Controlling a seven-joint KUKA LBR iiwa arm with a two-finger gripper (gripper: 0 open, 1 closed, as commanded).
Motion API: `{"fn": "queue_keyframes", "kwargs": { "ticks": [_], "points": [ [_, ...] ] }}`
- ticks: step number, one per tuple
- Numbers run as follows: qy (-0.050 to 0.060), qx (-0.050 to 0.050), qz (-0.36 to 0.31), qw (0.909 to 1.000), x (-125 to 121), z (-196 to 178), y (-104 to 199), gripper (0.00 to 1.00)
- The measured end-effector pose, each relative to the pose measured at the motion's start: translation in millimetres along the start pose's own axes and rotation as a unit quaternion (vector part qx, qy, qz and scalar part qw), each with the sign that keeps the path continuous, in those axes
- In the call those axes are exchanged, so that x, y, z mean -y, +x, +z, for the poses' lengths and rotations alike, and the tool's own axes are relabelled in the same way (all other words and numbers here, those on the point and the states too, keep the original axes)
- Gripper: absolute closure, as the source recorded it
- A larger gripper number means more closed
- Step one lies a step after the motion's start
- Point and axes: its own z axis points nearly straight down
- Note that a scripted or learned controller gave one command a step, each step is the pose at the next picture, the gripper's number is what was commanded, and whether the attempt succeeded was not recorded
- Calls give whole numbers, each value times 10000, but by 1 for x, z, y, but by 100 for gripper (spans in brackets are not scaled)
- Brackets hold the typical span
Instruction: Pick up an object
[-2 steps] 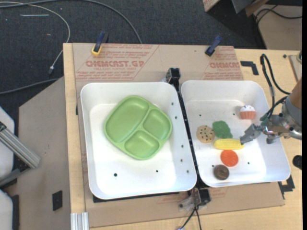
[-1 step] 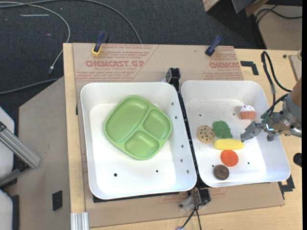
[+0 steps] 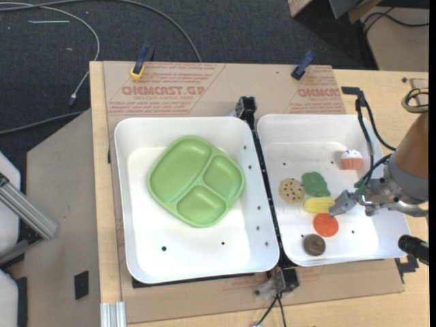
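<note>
The tool (image 3: 343,205) is seen inside the right bin (image 3: 300,131), reached in from 3 o'clock on the grey arm (image 3: 409,176). Its dark tip is held low over the bin floor, just beside the yellow object (image 3: 317,204) and just above the orange-red round object (image 3: 325,225). Whether it is open or closed cannot be told, as the tip is small and dark against the white; nothing is seen gripped in it.

Around the tool, further objects are found in the same bin. A green object (image 3: 315,182) is set at 11 o'clock from the tool, touching the yellow one. A cookie with dark chips (image 3: 291,191) lies at 9 o'clock, near the bin's left wall. A brown round object (image 3: 314,244) lies at 7 o'clock, near the front wall. A small white and orange-pink object (image 3: 351,159) rests at 12 o'clock, apart from the rest.

The left bin (image 3: 136,251) is occupied by a green divided plate (image 3: 196,180), lying flat. Both bins are carried side by side on the desk (image 3: 109,87), where two blue clamps (image 3: 142,60) are fixed at the far edge.
</note>
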Motion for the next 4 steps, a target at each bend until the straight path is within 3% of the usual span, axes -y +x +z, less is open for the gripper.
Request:
{"fn": "queue_keyframes", "kwargs": {
  "ticks": [1, 2, 4],
  "points": [
    [-30, 10, 7, 10000, -1, 52, 0, 0],
    [-64, 18, 0, 10000, -2, 37, 0, 100],
    [-74, 34, -10, 10000, -3, -69, 3, 100]
  ]
}}
